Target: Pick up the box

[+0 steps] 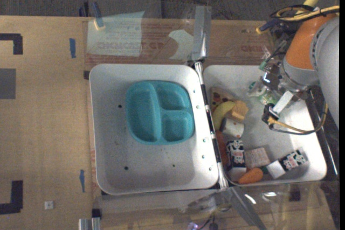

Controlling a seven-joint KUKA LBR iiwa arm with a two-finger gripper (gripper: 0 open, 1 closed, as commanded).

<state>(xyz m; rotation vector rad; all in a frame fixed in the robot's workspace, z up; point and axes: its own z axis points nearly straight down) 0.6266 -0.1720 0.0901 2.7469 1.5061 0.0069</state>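
Gripper (268, 95) sits low over the back half of the right bin (318, 167), tangled among cables and fittings; from where the camera looks, I cannot tell how the jaws stand, and nothing can be made out between them. Above it, the wrist carries the glossy orange band (299, 54), then the smooth grey arm (329, 56) running off to the right. The likeliest box (235, 152), a small upright carton printed with black-and-white cow patches, stands near the bin's left wall toward the front, well apart from the gripper. A second carton (291, 161) in the same cow print lies tipped on its side near the front right corner, a white cap end facing left. Between the two cartons rests a flat, speckled tan square (257, 157), matte like a sponge or a cracker. An orange carrot-shaped piece (250, 175), smooth and rounded, lies at the front rim just beside the upright carton. Further back along the left wall: a curved yellow banana (222, 112), a tan bread-like lump (240, 110), a small white block (233, 127), and a wedge resembling a pizza slice (217, 98). The left bin (108, 159), white, shallow, with rounded corners, holds a teal plastic divided plate (160, 111) with three compartments. Both bins sit on a plain cardboard-brown bench (43, 116).
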